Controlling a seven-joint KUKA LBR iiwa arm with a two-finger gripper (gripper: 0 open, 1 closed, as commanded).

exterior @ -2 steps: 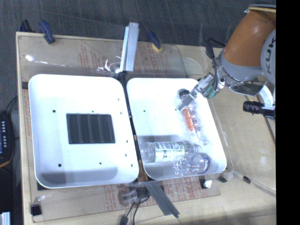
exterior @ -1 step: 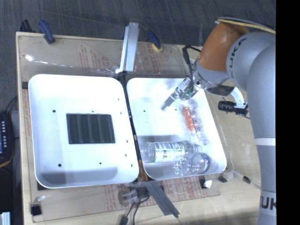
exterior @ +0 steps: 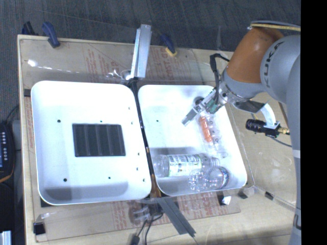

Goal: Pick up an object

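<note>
Jaws' state cannot be told, gripper (exterior: 196, 111) over right bin (exterior: 153, 106); clear bottles (exterior: 190, 168) lying near its front wall

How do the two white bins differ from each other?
The left bin holds a flat dark ribbed panel; the right bin holds clear plastic bottles and a small orange-filled item. The gripper hangs over the right bin, not the left bin. Both are shallow, white and round-cornered.
</note>
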